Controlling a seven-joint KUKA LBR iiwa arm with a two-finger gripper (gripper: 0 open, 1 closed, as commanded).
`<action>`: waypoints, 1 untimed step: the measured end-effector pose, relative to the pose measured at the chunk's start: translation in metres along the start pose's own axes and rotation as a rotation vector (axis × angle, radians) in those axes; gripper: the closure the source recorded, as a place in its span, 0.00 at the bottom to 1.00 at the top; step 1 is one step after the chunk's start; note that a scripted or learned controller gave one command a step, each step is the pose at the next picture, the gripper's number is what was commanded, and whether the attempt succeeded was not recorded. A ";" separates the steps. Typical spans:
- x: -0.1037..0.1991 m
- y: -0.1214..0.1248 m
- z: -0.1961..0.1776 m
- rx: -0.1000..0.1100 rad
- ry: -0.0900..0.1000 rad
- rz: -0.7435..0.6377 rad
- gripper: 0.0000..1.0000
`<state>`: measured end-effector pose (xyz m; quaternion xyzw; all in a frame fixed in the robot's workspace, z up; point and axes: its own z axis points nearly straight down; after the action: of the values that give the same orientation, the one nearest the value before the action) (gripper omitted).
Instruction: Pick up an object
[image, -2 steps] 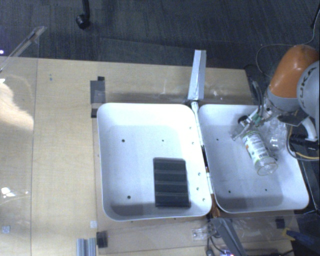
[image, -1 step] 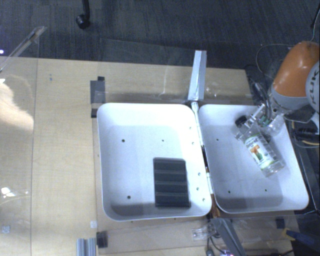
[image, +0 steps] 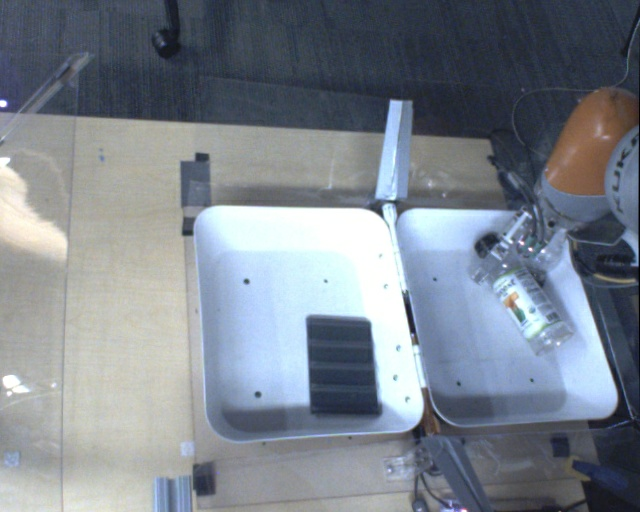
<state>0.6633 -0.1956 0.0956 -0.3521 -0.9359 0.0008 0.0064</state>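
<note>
A clear plastic bottle with a green and white label lies on its side in the right bin, pointing from upper left to lower right. My gripper hangs over the bottle's upper end, at the bin's back right, and looks to be touching or just above it. The arm's orange band rises behind it. A black ribbed block lies flat in the front half of the left bin, far from the gripper.
A metal bar stands at the back between the two bins. Cables and hardware crowd the right bin's right rim. A clear panel covers the bench on the left.
</note>
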 end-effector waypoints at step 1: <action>0.001 0.002 -0.008 -0.004 -0.002 -0.001 1.00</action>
<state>0.6641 -0.1932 0.1038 -0.3519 -0.9360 -0.0005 0.0048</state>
